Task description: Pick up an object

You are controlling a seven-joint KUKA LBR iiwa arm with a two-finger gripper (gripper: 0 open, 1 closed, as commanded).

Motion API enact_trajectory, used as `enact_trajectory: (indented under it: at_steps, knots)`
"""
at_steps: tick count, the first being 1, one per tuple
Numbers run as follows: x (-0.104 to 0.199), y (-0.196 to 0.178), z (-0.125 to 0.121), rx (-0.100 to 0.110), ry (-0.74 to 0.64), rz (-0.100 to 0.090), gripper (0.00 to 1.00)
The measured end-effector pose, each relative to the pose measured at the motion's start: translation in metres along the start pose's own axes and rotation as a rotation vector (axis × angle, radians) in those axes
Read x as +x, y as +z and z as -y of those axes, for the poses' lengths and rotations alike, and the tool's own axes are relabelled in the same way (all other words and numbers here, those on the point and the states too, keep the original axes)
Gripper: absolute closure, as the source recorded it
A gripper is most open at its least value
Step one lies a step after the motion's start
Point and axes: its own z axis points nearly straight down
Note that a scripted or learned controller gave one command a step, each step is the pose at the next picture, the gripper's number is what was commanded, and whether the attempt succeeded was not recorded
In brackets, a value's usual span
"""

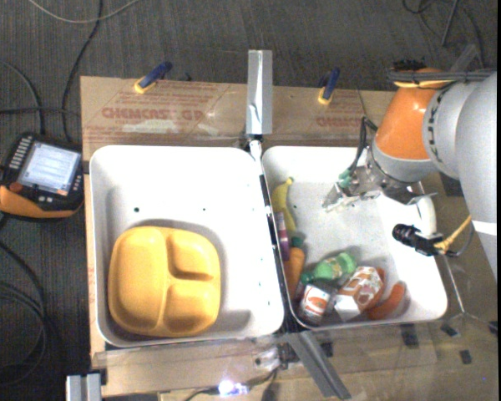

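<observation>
At the near edge of the right bin (438,307) lies a heap of toy food: a red sausage (387,299) at the corner, two small cartons (356,289) beside it to the left, a red-and-white can (315,301) touching them, and a green piece (332,267) just behind. A carrot (294,267) leans along the bin's left wall next to the green piece, and a banana (283,202) lies farther back against the same wall, with a thin dark stick (280,232) between the two.

In the left bin (100,182) a yellow tray (165,280) with three compartments sits toward the near left corner, upside up, apart from the walls.

Farther back in the right bin, the gripper (341,195) hangs over bare white floor, its fingers (332,201) pointing left and down. They look close together with nothing between them, though they are too small and blurred to tell for certain whether they are clenched or apart. The banana is the nearest thing to them, off to their left and not touching; the heap of food lies well apart, toward the near edge. A black fitting (413,236) sticks out over the bin's right wall, below the orange band (405,128) of the arm (476,140).

Behind the bins, a cardboard sheet (159,115) is held by two clamps (153,76), with a metal bar (259,90) standing between them. A pendant (40,176) lies on the floor to the far left.
</observation>
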Motion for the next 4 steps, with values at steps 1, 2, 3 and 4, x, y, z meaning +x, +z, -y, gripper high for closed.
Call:
enact_trajectory:
  at_steps: [1, 2, 3, 4]
  knots:
    - [0.021, 0.009, -0.040, 0.002, 0.055, -0.002, 1.00]
    - [-0.039, -0.074, -0.030, 0.011, 0.059, -0.003, 1.00]
    - [-0.042, -0.138, -0.047, 0.012, 0.126, -0.004, 1.00]
    - [-0.038, -0.067, -0.046, 0.016, 0.200, 0.000, 1.00]
